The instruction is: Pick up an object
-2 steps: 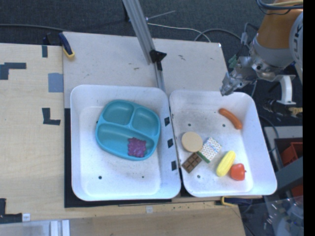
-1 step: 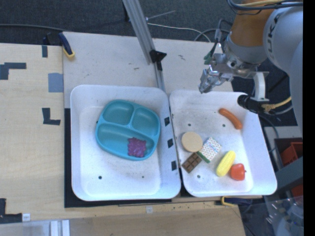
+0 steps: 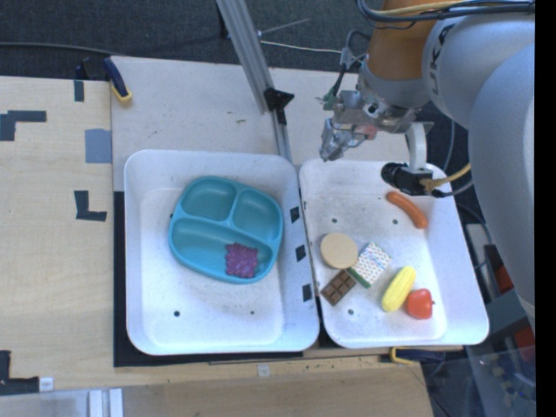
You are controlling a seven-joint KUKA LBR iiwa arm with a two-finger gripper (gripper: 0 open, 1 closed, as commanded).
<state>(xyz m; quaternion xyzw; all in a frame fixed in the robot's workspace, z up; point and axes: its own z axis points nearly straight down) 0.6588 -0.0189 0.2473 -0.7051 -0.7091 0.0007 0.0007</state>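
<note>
My gripper (image 3: 334,148) hangs over the far left corner of the right bin (image 3: 347,185), with nothing visible between its fingers. Below it in that bin lie a tan round cookie (image 3: 338,250), a brown chocolate bar (image 3: 339,287), a small patterned packet (image 3: 372,263), a yellow corn cob (image 3: 398,288), a red tomato (image 3: 420,304) and an orange sausage (image 3: 407,208) near the far right side. All of these sit well away from the gripper, toward the front and right.
The left bin (image 3: 143,233) holds a blue divided plate (image 3: 228,227) with a purple item (image 3: 242,260) in its near compartment. A slanted metal pole (image 3: 248,46) rises behind the bins. The arm's grey body fills the upper right.
</note>
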